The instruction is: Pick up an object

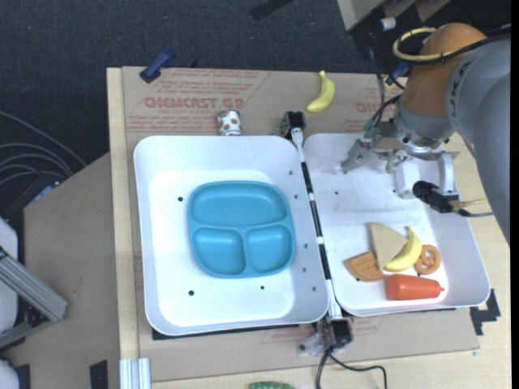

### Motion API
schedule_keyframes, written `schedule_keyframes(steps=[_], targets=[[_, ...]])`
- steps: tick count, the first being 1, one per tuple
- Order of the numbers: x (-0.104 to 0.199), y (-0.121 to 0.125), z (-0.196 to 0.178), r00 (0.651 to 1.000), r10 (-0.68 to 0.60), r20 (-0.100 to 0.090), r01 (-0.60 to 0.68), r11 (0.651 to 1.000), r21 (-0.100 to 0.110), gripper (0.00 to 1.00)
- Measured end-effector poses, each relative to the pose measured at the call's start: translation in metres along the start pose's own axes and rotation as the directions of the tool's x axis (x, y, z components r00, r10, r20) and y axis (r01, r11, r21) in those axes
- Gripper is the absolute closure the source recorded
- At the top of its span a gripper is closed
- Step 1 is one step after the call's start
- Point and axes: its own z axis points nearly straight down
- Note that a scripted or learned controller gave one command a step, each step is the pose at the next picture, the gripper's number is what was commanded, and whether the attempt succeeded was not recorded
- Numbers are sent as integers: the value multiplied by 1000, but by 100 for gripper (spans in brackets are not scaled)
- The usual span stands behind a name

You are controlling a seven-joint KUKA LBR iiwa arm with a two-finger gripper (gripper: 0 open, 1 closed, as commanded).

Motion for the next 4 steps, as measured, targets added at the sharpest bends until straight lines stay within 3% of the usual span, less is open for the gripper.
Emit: schedule_keyframes(steps=[1,2,3,4], targets=[[27,-55,11,1000,1,-1,-1,1000,2,0],[27,-54,1,1000,2,-1,-2,1000,0,100],[27,-54,-9,1000,3,-1,-3,1000,-1,100],[27,-54,-9,1000,3,-1,-3,1000,-1,0]])
